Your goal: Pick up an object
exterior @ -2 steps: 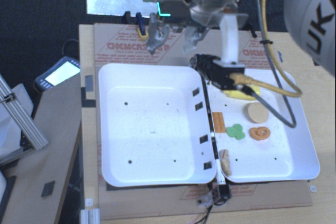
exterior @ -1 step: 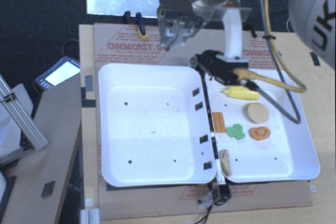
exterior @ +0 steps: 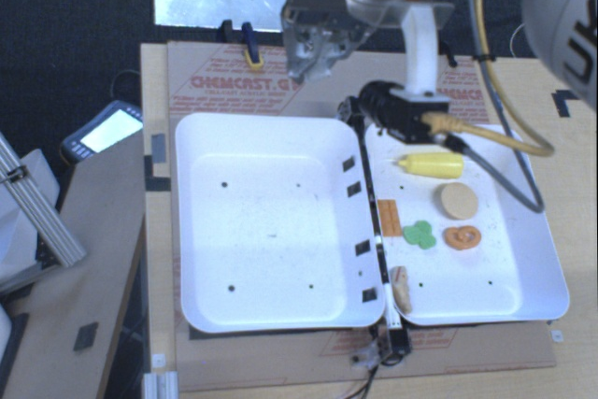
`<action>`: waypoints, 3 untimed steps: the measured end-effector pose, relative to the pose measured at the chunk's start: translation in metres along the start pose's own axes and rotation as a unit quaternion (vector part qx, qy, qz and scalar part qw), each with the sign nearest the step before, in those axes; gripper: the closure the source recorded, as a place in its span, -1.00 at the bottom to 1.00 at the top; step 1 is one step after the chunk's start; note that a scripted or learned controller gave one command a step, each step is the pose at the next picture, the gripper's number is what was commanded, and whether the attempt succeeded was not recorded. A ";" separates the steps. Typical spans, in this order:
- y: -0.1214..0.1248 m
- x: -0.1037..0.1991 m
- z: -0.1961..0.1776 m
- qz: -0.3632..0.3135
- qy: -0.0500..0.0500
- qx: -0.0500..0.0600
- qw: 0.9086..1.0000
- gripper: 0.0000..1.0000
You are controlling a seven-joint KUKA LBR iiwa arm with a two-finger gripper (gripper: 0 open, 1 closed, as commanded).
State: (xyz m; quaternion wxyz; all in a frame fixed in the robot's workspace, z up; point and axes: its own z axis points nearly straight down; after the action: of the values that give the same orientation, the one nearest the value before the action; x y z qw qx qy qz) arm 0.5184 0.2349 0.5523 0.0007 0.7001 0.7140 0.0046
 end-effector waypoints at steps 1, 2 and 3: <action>0.000 0.000 0.001 -0.001 0.000 0.001 1.000 -1.00; 0.000 0.000 -0.011 -0.003 0.001 -0.001 1.000 1.00; 0.000 0.000 -0.011 -0.003 0.000 0.000 1.000 -1.00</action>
State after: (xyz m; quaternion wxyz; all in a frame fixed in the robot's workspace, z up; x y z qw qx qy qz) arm 0.5185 0.2352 0.5629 0.0006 0.6977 0.7164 0.0050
